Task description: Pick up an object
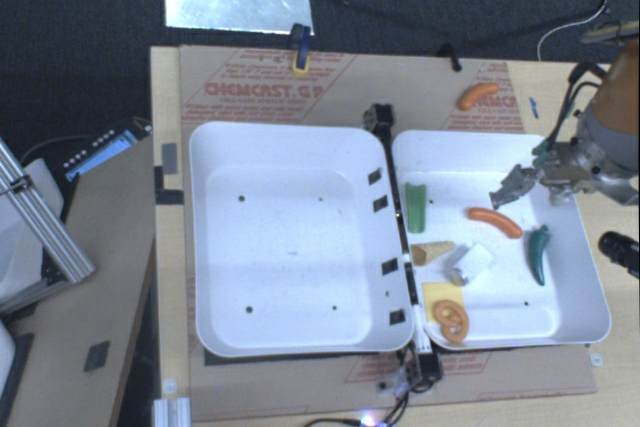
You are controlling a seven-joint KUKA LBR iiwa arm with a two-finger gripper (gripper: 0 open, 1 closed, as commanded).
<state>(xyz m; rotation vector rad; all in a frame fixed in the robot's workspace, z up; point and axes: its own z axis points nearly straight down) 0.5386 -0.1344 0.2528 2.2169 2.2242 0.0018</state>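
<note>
Camera view showed two shallow white bins side by side on the bench. The left bin [290, 245] held nothing, so its whole floor was open room. The right bin [575, 315] held all the loose items.

The gripper [510, 190] hung over the upper middle of the right bin, reaching in from the 3 o'clock side. Its fingers [500, 196] were spread apart with nothing between them.

Item positions, taken from the gripper:
- An orange sausage [495, 222] lay just beside the fingertips at 7 o'clock, apart from them.
- A dark green pepper [539, 253] lay at 5 o'clock, near the right wall.
- A green block [415, 205] lay at 9 o'clock, close to the divider between the bins.
- A tan wedge [433, 253] and a white piece [470, 264] lay near each other at 7 o'clock.
- A yellow square [444, 297] with an orange ring [451, 321] lay at the front-left corner.

Open floor remained along the back wall and in the front-right corner. A second orange sausage [478, 96] lay outside the bins on the board at 12 o'clock.
</note>
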